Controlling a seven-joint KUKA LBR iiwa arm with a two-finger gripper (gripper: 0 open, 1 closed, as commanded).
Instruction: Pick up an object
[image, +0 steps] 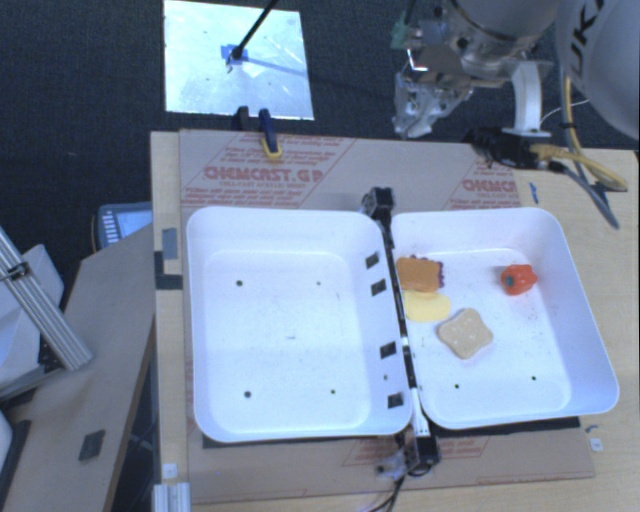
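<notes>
The toast slice (465, 333) looks like the easiest of the objects to pick up, and it lies flat in the right bin (575, 330), well below and a little right of the claw (415, 118) in the camera view. The claw hangs high above the back edge of the bench (330, 165), outside both bins, and nothing sits between its fingers; whether they stand apart or together cannot be told from this angle. Three other items share that bin: an orange biscuit (419, 273) almost straight below the claw near the divider, a pale yellow disc (427, 307) touching the biscuit's near edge, and a small red-orange piece (517, 279) off to the claw's right, well apart from the rest. The left bin (215, 330) lies down and to the claw's left.

To do the step well, the arm probably should choose one item that stands alone. The red-orange piece or the toast seems the safer choice, since the biscuit and disc crowd each other and the bin wall. The claw should centre over the item, come straight down, and close across its narrower width. Flat pieces may slip, so a low, square grip matters.
</notes>
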